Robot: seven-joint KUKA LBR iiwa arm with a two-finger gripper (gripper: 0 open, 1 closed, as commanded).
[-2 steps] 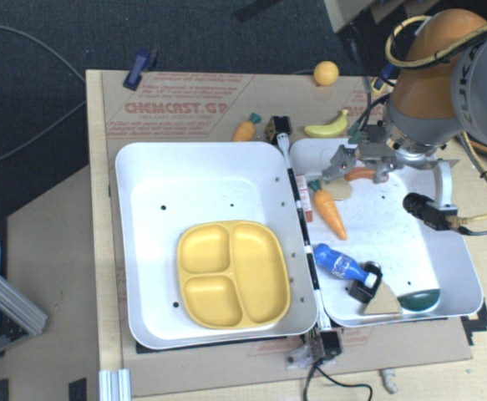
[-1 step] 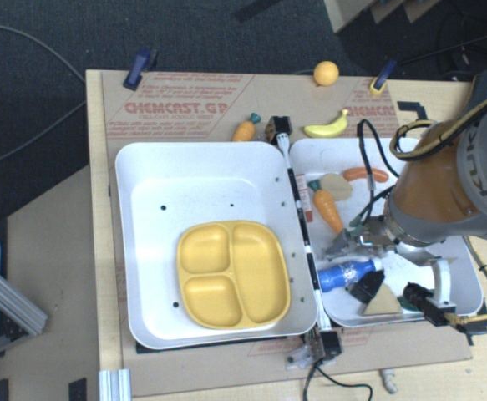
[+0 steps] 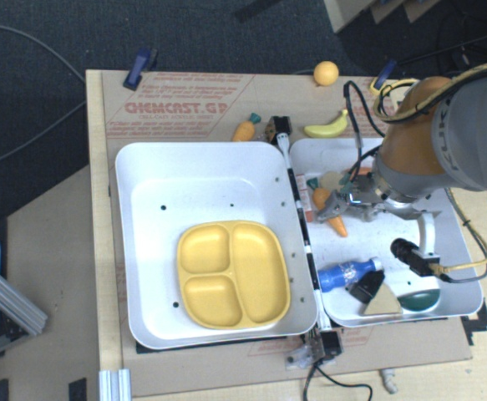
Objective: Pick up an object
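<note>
My gripper (image 3: 341,205) hangs low over the left part of the right bin (image 3: 460,224), with the grey arm and its orange band (image 3: 410,140) reaching in from the right. An orange carrot-like piece (image 3: 337,224) lies just below the gripper tip, and I cannot tell if they touch. A second orange piece (image 3: 320,197) sits right beside it on the left. Nearer the front of this bin lie a blue bottle (image 3: 343,274), a black block (image 3: 365,286), a tan wedge (image 3: 383,305) and a teal bowl (image 3: 420,299).
The left bin (image 3: 143,190) holds a yellow divided plate (image 3: 232,272). Behind the bins on the bench lie a banana (image 3: 327,126), an orange ball (image 3: 326,73), a small carrot toy (image 3: 245,130) and a black item (image 3: 278,126). Cables loop around the arm's wrist.
</note>
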